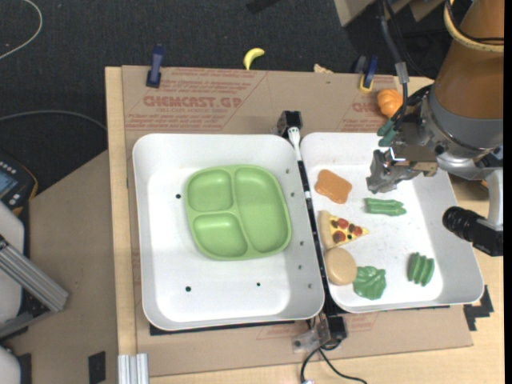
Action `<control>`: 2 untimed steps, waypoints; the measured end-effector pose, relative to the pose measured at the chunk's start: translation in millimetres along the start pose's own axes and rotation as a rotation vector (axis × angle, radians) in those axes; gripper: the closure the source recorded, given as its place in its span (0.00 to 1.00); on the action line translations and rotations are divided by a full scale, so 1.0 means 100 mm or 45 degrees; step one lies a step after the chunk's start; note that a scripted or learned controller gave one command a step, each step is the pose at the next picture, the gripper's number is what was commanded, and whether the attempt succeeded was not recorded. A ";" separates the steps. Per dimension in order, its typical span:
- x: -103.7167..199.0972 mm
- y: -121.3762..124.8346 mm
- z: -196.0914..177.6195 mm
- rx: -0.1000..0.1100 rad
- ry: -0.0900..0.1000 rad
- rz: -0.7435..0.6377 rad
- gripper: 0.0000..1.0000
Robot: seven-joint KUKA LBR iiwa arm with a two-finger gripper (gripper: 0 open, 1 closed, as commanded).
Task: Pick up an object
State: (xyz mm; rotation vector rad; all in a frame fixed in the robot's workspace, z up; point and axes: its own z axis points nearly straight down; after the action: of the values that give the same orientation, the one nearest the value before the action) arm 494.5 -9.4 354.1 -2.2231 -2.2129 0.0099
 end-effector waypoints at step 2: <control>0.65 0.60 0.86 -0.004 0.000 -0.009 1.00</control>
State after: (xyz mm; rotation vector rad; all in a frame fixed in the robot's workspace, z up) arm 554.2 55.7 267.4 -2.2170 -2.2222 0.0056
